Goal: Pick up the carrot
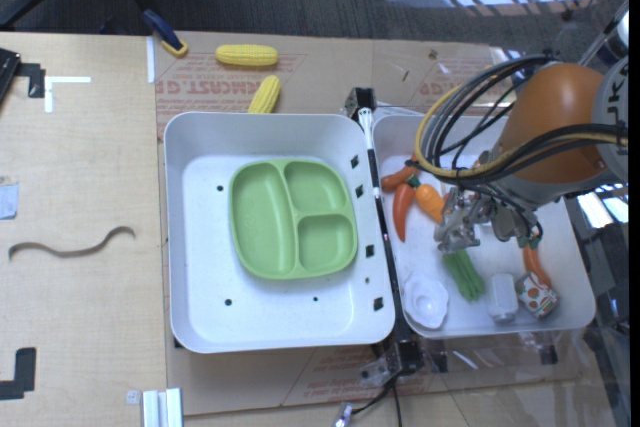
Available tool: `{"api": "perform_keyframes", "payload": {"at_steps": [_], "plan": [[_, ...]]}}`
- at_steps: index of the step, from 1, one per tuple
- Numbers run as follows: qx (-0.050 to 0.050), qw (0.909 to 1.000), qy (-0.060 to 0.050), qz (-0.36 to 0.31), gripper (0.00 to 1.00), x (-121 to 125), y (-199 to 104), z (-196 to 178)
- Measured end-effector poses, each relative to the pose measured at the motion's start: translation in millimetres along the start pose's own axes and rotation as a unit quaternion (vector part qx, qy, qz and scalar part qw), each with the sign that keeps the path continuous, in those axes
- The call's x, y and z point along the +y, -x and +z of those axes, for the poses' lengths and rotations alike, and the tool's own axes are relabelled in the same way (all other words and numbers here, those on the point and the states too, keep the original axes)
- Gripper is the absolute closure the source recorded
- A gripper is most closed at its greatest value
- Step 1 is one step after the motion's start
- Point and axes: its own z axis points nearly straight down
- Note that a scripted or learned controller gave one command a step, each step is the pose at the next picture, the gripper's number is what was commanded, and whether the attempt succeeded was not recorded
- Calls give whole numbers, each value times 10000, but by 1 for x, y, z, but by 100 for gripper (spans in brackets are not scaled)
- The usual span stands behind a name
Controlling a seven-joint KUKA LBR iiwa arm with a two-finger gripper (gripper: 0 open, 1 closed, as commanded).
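Observation:
An orange carrot (430, 202) lies in the right bin (570, 245) near its left wall, tilted, beside a red-orange chilli-shaped piece (402, 212) and another orange piece (398, 178). My gripper (452, 233) hangs low over the middle of the right bin, just right of and below the carrot, close to its lower end. The metal gripper body and the cables hide what lies right under it. Nothing shows held in it.
A green stalk-like toy (465, 274), a white cup (427, 301), a small grey can (502, 298) and a patterned ball (540, 299) with an orange strip (531, 262) share the right bin. The left bin (190, 215) holds a green divided plate (295, 217). Two yellow corn cobs (247, 56) lie behind it.

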Motion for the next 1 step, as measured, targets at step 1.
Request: {"api": "perform_keyframes", "payload": {"at_steps": [1], "plan": [[0,10000,2,0,0,0,0,0]]}}
